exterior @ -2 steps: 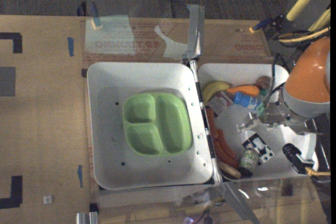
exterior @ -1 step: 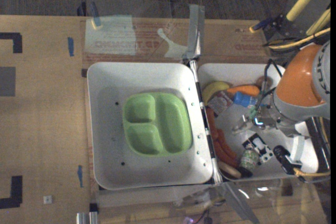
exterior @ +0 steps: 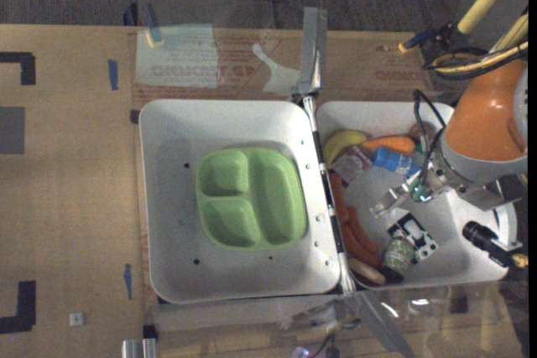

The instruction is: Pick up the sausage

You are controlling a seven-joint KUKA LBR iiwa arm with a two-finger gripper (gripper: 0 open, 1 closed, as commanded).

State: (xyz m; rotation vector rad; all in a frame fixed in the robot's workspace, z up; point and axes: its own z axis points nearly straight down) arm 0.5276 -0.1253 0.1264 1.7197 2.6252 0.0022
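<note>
The sausage is a reddish-brown link lying lengthwise along the left wall of the right bin, near its front. My gripper hangs over the middle of that bin, to the right of the sausage and a little behind it, apart from it. Nothing shows in its grasp. The grey arm with its orange band comes in from the right above the bin's far right part.
Around the sausage lie a yellow banana-like piece, an orange carrot, a blue item, a purple packet, a black-and-white block and a small jar. The left bin holds a green divided plate.
</note>
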